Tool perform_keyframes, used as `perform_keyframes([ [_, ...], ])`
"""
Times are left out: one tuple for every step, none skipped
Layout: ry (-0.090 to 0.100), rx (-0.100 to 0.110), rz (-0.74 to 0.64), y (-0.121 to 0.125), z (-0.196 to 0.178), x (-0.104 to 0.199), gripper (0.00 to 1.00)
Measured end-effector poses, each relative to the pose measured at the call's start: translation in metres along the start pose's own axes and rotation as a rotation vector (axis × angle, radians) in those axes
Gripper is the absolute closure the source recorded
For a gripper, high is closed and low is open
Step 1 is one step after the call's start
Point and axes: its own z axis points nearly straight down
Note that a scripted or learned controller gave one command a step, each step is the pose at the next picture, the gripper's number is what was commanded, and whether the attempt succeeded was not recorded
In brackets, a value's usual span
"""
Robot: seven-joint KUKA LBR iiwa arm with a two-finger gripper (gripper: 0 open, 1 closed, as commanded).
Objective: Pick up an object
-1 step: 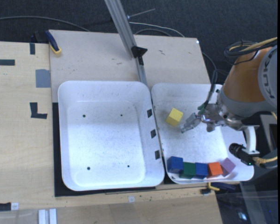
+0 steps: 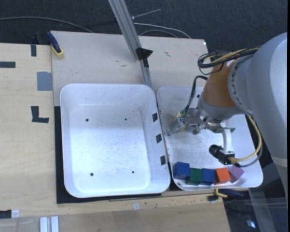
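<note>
Coloured blocks (image 2: 208, 175), right bin (image 2: 183, 95), end effector (image 2: 176, 127), no legible writing

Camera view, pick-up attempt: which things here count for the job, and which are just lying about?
For the job:
- hand, low in the right bin
- blue block
- green block
- second blue block
- orange block
- purple block

Lying about:
- left bin
- metal pole
- yellow and blue tool on the bench
</note>
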Motion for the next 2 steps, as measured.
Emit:
perform_keyframes([
  [-0.001,-0.009,-0.001,0.065,-0.005,-0.013,0.0],
  [0.0,-0.001,0.002,0.035,-0.004,0.005,0.0],
])
